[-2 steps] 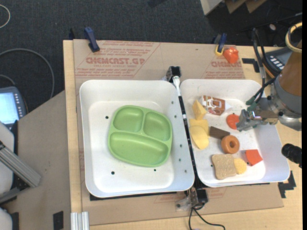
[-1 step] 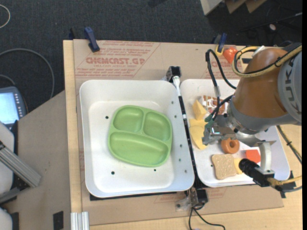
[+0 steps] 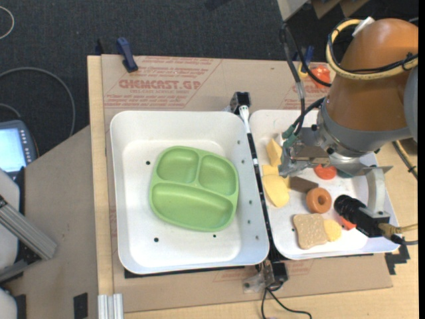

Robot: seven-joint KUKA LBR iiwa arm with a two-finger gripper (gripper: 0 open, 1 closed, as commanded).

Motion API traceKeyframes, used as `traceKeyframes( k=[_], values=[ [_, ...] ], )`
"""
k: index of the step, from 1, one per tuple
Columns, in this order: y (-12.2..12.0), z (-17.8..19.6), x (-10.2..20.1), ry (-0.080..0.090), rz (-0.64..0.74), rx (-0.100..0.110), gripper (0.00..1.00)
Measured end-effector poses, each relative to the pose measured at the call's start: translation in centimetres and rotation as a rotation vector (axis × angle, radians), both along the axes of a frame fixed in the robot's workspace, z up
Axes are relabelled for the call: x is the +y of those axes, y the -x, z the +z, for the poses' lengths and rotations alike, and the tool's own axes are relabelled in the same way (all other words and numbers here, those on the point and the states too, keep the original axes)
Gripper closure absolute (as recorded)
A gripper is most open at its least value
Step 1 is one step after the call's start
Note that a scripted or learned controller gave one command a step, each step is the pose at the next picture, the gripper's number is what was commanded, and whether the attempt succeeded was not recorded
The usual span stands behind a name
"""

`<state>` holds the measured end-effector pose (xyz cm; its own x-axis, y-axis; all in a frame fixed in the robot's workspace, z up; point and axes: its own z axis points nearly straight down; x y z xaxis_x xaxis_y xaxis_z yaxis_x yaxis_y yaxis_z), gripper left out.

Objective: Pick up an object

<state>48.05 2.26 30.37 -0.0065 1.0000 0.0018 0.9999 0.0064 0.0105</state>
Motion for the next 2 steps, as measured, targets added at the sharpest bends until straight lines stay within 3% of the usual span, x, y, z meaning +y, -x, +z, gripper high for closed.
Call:
traceKeyframes(
  k=[1,2],
  values=[
    [-2.9,-9.5,-4.2,0.002,-0.011,0.016,1.00],
    [0.1,6.4,-7.8,0.004,-0.009,-0.009,1.00]
  ],
)
